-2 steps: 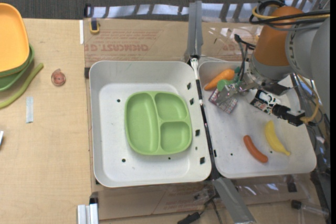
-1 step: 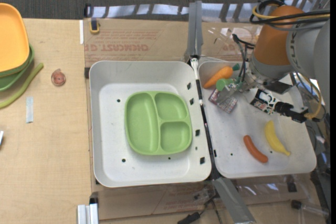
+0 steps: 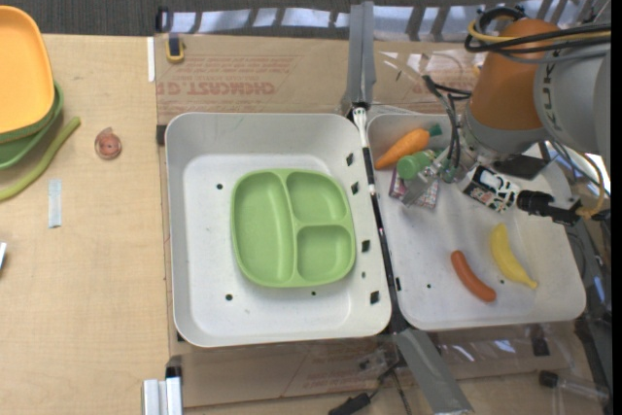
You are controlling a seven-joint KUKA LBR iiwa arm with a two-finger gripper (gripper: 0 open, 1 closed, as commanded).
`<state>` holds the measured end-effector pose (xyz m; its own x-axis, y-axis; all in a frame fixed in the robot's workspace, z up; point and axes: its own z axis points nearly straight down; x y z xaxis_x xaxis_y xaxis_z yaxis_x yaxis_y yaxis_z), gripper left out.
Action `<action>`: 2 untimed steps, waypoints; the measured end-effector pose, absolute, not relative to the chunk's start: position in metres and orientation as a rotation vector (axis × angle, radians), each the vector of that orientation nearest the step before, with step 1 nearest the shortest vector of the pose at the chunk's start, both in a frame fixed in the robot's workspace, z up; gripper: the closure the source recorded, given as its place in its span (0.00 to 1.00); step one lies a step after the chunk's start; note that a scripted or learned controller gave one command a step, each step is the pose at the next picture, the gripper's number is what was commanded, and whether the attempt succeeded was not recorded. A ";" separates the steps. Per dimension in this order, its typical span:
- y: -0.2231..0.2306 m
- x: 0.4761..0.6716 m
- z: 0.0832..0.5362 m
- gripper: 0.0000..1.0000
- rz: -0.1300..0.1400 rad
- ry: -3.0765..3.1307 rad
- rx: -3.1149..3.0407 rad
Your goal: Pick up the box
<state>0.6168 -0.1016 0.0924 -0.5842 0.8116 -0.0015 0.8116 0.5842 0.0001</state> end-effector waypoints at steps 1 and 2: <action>-0.103 0.617 0.102 1.00 0.000 2.791 1.435; -0.041 0.659 0.205 1.00 -0.003 2.588 1.779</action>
